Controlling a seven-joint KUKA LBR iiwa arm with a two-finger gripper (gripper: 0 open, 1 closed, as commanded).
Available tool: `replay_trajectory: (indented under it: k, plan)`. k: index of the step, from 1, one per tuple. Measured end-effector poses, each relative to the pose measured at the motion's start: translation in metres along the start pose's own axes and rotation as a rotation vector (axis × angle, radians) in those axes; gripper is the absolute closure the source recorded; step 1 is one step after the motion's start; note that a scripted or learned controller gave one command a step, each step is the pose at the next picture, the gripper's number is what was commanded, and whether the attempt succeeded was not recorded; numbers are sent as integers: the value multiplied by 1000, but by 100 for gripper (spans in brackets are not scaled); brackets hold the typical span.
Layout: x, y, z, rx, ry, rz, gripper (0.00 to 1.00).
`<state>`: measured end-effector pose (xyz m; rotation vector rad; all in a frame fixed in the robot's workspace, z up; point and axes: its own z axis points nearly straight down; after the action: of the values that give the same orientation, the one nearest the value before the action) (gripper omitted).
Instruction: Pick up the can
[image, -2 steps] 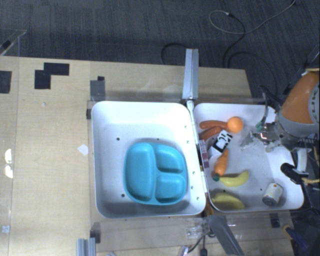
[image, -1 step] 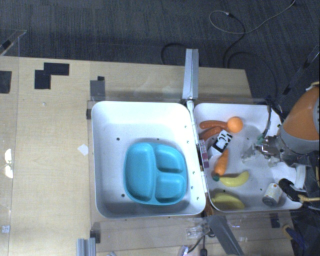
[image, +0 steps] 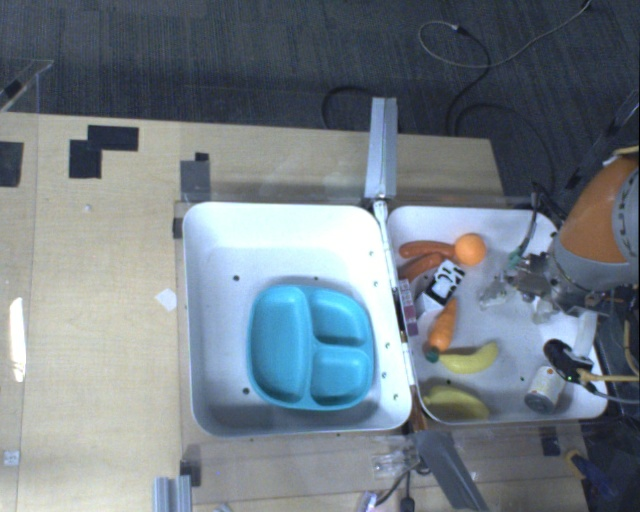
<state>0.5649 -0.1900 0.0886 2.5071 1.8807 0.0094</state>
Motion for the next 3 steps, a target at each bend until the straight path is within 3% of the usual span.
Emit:
replay_trajectory:
  k: [1, 2, 3]
  plan:
    - [3, 2, -12, -6, 2, -8, 100]
    - [3, 2, -12, -6, 2, -8, 0]
    - [-9, -73, -1, -1, 1, -2, 0]
